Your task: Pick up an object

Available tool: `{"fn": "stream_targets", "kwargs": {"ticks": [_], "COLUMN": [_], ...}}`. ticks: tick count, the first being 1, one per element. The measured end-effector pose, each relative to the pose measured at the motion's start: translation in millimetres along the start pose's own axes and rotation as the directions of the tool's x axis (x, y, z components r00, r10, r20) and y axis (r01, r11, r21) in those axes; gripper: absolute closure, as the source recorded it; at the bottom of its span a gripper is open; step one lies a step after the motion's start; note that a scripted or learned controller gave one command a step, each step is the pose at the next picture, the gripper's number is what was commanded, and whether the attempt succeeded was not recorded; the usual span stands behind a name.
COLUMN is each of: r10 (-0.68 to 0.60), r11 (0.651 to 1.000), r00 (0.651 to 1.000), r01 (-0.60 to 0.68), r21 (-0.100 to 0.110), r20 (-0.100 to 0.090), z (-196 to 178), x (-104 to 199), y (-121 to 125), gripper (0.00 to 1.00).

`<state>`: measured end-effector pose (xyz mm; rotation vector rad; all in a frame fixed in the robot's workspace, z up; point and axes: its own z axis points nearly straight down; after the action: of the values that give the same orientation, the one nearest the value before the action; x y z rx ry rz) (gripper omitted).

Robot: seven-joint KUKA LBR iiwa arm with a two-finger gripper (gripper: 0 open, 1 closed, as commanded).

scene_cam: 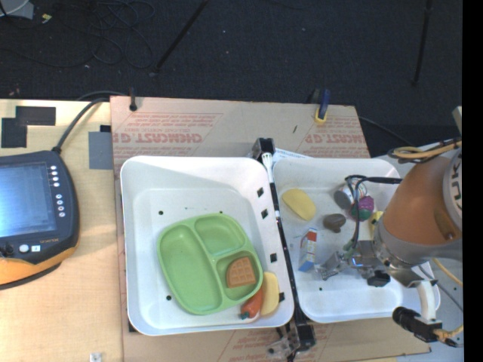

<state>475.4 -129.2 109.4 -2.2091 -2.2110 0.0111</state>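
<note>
Two shallow white bins are being carried side by side on a cardboard sheet that is covering the desk. The grey arm with the orange band is reaching in over the right edge, and its gripper is being held low inside the right bin, near that bin's middle. Whether the gripper is released or clenched cannot be told, and nothing is being seen grasped in it.

Five loose things are being counted in the right bin:
- One soft yellow lump is lying toward the far left corner.
- Two small grey pebble-like pieces are lying apart, one nearer the middle and one further back.
- One small purple item is lying close beside the arm.
- One little red, white and blue carton is lying just beside the gripper, on its left.

In the left bin, one green plastic plate with three compartments is being shown. One brown waffle-like square is sitting in its smallest compartment. One pale yellow piece and one orange-red carrot-like piece are lying touching each other at the near right corner.

One black handheld screen unit is resting at the desk's left edge, and one blue clamp at the far edge.
</note>
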Motion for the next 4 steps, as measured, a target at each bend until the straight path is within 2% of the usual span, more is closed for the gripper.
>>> {"fn": "stream_targets", "kwargs": {"ticks": [1, 2, 3, 4], "r10": [-0.003, 0.003, -0.003, -0.001], "r11": [1.000, 1.000, 1.000, 1.000], "r00": [1.000, 1.000, 1.000, 1.000], "r01": [0.003, -0.003, 0.003, 0.001], "r21": [-0.015, -0.014, -0.018, -0.018], "r20": [0.006, 0.006, 0.008, 0.009], "z": [22.6, 21.6, 20.0, 18.9], "x": [35.6, 33.3, 13.6, 38.7], "y": [44.5, 43.0, 98.4, 149.6], "gripper": [0.00, 0.00, 0.00, 0.00]}}
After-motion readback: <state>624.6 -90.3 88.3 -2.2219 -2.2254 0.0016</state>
